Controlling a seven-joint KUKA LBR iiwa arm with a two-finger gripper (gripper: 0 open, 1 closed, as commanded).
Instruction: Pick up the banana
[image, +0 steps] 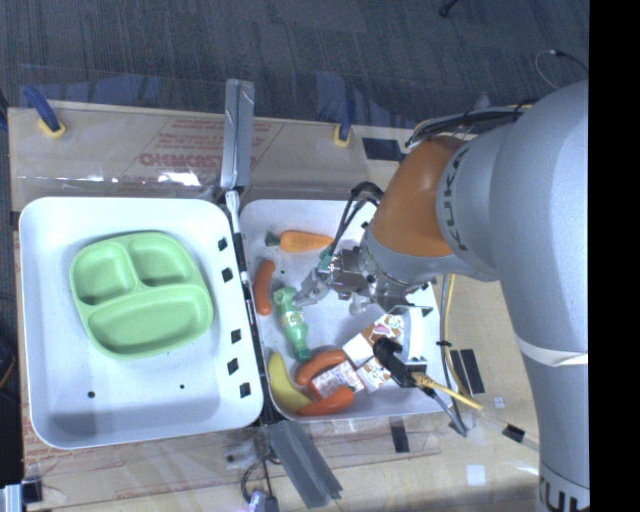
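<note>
Banana (279, 384) against right bin's (257, 222) front-left wall, beside sausage (322, 363).

Even, bright overhead light, soft focus

You get mild glare on the two shallow white plastic bins (130, 420), faint shadows beneath the big grey arm (530, 230), and slightly grainy detail throughout.
</note>
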